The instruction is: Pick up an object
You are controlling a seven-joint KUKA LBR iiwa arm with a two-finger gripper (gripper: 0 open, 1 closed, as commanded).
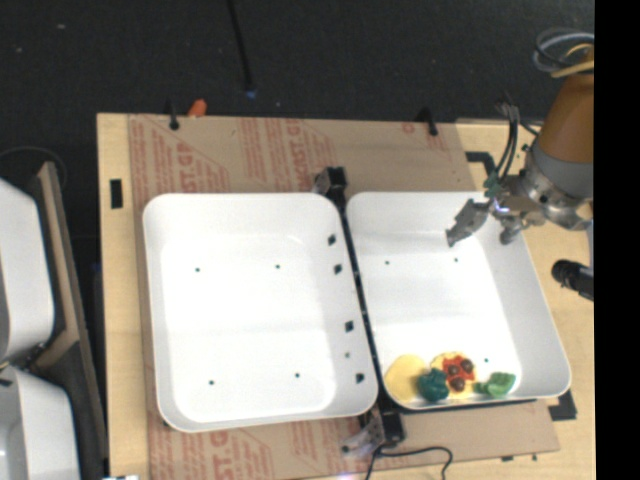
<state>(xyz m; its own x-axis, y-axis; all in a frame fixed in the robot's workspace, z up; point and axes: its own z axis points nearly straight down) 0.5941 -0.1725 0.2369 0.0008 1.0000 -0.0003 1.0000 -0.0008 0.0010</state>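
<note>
Several small objects lie together at the near edge of the right bin (440, 298): a pale yellow disc (403, 375), a dark teal lump (433, 387), a red piece with dark spots (459, 368) and a small green piece (497, 383). My gripper (490, 221) hangs over the far right corner of that bin, well away from the objects. Its two fingers are spread apart, one (462, 223) reaching left and one (512, 228) to the right, with nothing between them.
The left bin (250, 303) sits beside the right one, divided from it by a black strip with clips (347, 278). Both rest on a brown board (250, 153) on the bench. A black cable (235, 33) runs across the dark floor behind.
</note>
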